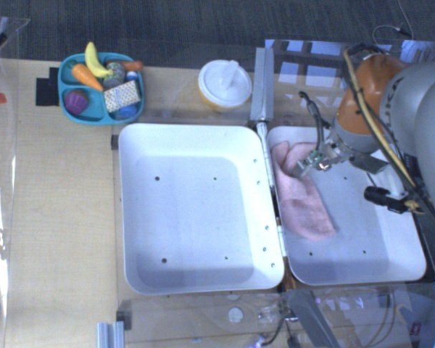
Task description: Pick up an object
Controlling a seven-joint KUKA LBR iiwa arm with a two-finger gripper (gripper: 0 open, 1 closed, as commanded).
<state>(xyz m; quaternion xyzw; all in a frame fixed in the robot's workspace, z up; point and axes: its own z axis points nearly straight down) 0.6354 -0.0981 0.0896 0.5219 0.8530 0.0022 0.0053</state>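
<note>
The arm (391,100) reaches in over the right bin (377,267), and the tool (309,165) is down at the pink cloth (304,205), touching its upper part. Whether the tool is open or closed on anything, hard to tell from here. The cloth lies crumpled along the right bin's left wall, toward the far corner. The left bin (196,267) sits alongside. At the bench's (58,230) far edge, a blue toy tray (98,85) and a white lidded tub (225,83).
</note>
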